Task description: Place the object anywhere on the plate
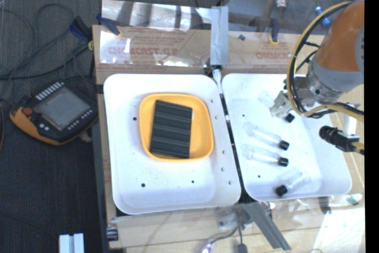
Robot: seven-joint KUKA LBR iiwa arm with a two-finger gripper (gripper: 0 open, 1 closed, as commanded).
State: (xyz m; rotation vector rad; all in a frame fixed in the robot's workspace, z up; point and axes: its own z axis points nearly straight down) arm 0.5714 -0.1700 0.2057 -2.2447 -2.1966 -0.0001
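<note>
Nearest, in the right bin [331, 183], lay clear vials with black caps: one [288, 182] at the front, two [266, 156] [267, 137] behind it. Left of that bin, a ribbed black block [172, 128] rested flat on the yellow plate [201, 127] in the left bin [118, 145]. Farther back over the right bin, hung the gripper [283, 105] near another vial; impossible to tell how wide its fingers stood or whether they held anything.

Dark ribbed rectangular block [172, 128] lies flat, slightly tilted, centred on the yellow rounded-square plate [203, 133]; plate inside left bin.
</note>
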